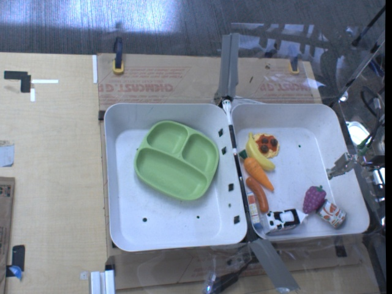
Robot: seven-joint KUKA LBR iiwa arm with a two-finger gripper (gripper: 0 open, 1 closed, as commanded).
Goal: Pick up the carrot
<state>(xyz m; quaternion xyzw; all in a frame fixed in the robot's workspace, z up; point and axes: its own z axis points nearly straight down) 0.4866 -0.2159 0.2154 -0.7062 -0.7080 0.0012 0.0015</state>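
The carrot [259, 173] is orange and tapered. It lies in the right bin [306, 130] near its left wall, pointing down and to the right. A yellow banana [256, 153] touches its upper end, and an orange-red sausage [259, 194] lies just below it.
Also in the right bin are a small pizza piece [268, 143], purple grapes [313, 198], a black-and-white carton [283, 220] and a red-and-white can [331, 214]. A green divided plate [177, 159] sits in the left bin [122, 182]. A metal clamp [340, 165] sticks in at the right wall.
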